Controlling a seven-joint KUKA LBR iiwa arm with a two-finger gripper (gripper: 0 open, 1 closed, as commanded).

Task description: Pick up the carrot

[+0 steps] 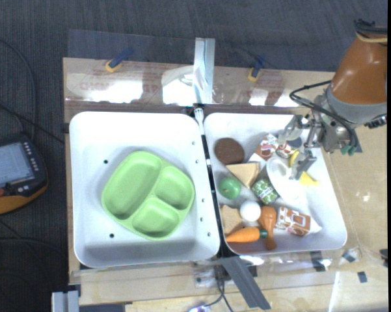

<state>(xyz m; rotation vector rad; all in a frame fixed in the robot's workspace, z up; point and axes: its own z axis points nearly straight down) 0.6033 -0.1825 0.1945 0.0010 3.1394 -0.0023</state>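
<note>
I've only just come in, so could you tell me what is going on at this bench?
A KUKA iiwa arm reaches in from the right, and its gripper hangs over the upper right part of the right bin, above a white plate. The carrot it is meant to pick up lies untouched near the bin's front edge, among toy foods such as a white egg and a green ball. The left bin holds a green divided tray.
</note>
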